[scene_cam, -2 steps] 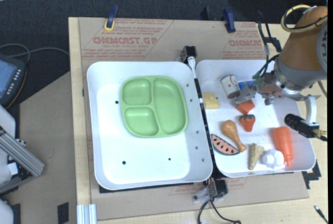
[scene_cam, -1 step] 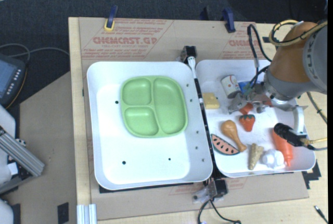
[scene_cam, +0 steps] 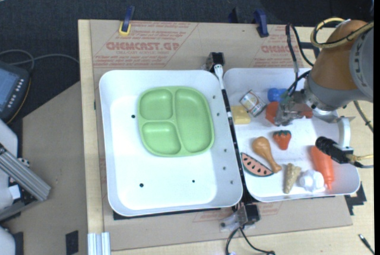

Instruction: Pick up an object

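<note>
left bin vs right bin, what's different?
Contents: the left bin holds one green divided plate; the right bin holds many small toy foods, among them a strawberry, a chicken drumstick, a watermelon slice and a carrot.
Arm: the gripper is over the right bin, near the strawberry; the left bin has no arm over it.
Shared: both are shallow, white and rounded at the corners, side by side.

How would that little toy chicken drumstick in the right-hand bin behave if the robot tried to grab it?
The drumstick looks like smooth, glossy plastic, so it is probably stiff, light and a bit slippery. Its rounded, tapering shape suggests it could roll or squirt out of a pinch. It lies close to the watermelon slice, which a push might nudge too.
</note>
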Robot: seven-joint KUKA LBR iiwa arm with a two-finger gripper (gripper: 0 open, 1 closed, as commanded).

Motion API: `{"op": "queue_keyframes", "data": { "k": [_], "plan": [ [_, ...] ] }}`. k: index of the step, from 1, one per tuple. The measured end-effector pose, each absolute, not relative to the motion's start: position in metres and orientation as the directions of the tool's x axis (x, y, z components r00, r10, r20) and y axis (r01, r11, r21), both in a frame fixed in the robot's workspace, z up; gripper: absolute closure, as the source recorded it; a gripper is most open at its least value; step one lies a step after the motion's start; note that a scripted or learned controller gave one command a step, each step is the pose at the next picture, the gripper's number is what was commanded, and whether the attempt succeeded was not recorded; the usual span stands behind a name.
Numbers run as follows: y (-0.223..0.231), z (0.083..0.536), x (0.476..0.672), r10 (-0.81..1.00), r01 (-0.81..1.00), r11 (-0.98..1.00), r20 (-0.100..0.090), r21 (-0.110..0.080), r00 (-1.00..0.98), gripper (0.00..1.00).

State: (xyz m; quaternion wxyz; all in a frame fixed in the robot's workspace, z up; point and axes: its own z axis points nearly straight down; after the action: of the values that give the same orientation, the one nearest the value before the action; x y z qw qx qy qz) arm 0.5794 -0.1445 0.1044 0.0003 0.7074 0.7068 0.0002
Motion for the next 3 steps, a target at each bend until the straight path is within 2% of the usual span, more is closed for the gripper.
{"op": "queue_keyframes", "data": {
  "k": [1,2,3],
  "plan": [
    [-0.137,0.155,0.574,1.000,1.000,0.001,-0.002,0.006,-0.001,1.00],
    [-0.147,0.208,0.578,1.000,1.000,0.000,-0.003,0.008,0.000,1.00],
    [-0.148,0.226,0.579,1.000,1.000,0.001,-0.002,0.005,-0.001,1.00]
  ]
}}
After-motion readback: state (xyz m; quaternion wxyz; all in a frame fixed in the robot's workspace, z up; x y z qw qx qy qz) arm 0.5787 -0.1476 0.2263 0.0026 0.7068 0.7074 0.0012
